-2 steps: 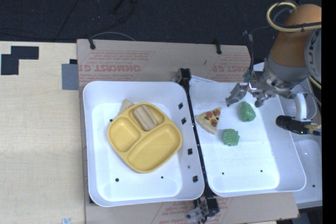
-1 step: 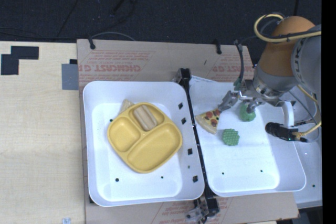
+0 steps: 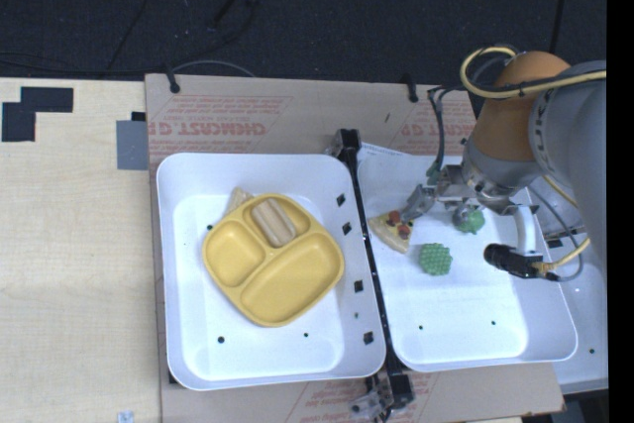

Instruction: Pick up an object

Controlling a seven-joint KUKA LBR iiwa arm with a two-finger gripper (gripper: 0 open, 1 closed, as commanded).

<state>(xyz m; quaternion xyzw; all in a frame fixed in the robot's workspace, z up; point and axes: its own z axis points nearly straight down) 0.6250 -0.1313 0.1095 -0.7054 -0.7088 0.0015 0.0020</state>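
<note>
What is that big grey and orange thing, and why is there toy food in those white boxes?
The grey and orange thing is a robot arm. It reaches in from the right side of the picture, and a camera fixed above the bench looks down on it. At its end sits a gripper with two fingers for picking things up. Below it are two shallow white bins. The left bin holds a yellow divided plate with a tan, bread-like piece in one section. The right bin holds a pizza slice, a bumpy green ball and another green piece close by the gripper. The robot's job is to pick something up. I cannot tell whether it has caught anything.
</note>
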